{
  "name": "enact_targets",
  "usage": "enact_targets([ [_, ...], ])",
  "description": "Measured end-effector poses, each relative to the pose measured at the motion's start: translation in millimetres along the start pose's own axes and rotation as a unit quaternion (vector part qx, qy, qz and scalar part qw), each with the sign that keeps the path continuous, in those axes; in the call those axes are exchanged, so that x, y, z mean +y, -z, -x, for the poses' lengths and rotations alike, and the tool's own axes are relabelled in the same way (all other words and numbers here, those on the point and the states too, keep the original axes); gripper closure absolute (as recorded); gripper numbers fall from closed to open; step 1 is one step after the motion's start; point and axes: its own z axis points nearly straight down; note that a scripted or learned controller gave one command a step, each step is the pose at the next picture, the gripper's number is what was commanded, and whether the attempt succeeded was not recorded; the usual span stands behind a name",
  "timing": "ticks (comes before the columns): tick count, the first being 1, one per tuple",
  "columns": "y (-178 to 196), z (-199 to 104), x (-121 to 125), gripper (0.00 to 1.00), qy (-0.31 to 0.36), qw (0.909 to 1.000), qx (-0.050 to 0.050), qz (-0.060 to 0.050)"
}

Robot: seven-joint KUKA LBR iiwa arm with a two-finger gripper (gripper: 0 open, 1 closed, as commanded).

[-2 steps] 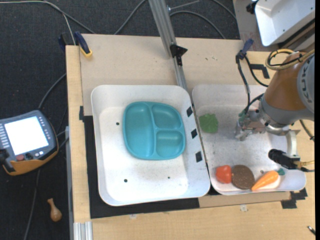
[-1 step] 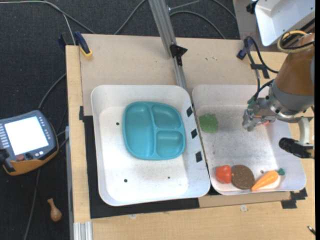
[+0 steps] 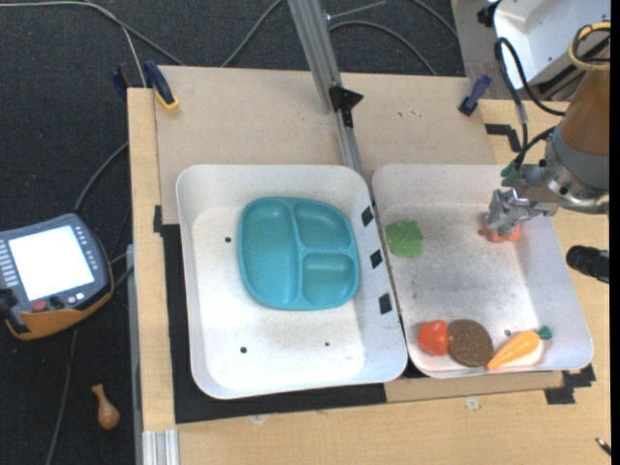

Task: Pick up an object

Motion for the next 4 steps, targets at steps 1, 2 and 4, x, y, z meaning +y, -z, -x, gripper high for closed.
enact_targets([
  [1,12.4,-0.4,1.0,1.00,0.000,1.0000,0.001,-0.002],
  [2,19.5,-50.9,-6.4,1.00,0.002,1.0000,0.002,-0.004],
  [4,23.3,-152.2,-14.6,1.00,0.001,1.0000,0.002,-0.005],
])
